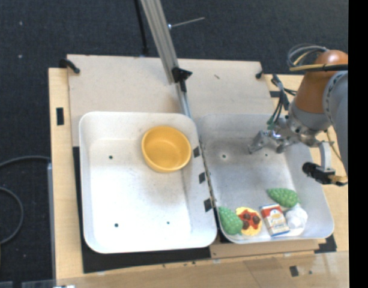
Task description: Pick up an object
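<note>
Objects you could pick lie in the two bins on your table (129, 83), so take them from largest to smallest. Your left bin (99, 221) holds one thing: a yellow bowl (166, 148), upright with its mouth facing up, sitting near the bin's upper right corner, close to the divide between the bins. Being round, it has no long axis to speak of.

Your right bin (256, 179) carries a cluster along its lower edge. At the left of that row you see a green leafy piece (230, 221), its length running roughly up and down the view, touching the bin's left wall. Just beside it sits a yellow item with red spots (250, 219). Next comes a small red and white carton (275, 219), lying flat with its long side running top to bottom in the view, tilted a little. A white lump (296, 216) rests against the carton's right side. Above the carton, a second green piece (283, 195) lies with its long axis pointing left to right.

Your arm (316, 95) reaches in from the right over the upper part of the right bin. The gripper (266, 141) sits above bare bin floor, well apart from the cluster, with nothing between its fingers. You cannot tell from this slant whether they are apart or together.
</note>
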You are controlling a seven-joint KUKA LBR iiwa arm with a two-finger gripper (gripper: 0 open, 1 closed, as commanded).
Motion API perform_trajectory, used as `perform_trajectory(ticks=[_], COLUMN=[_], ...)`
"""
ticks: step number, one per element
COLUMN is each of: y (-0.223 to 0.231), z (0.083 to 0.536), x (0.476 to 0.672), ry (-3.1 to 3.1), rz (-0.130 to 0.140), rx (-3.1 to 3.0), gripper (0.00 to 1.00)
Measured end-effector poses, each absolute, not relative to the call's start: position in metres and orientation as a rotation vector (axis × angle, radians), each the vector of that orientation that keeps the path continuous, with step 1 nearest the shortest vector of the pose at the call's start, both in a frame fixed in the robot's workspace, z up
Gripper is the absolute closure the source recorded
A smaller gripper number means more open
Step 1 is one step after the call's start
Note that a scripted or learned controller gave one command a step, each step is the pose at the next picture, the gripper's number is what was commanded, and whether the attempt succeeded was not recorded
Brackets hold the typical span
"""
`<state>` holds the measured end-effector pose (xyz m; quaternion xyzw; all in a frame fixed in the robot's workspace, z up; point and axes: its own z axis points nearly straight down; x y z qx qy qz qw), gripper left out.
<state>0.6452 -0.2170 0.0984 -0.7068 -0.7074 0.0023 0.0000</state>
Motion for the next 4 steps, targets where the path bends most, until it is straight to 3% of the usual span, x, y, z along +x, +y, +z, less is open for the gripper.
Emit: perform_trajectory(ticks=[1, 3, 4], y=[-0.218, -0.223, -0.168], z=[0.114, 0.232, 0.228], x=[0.647, 0.645, 0.635], ry=[-2.231, -2.229, -2.229], rz=[0.002, -0.007, -0.001], rx=[-2.225, -2.224, -2.215], gripper=[1.00, 1.00, 1.00])
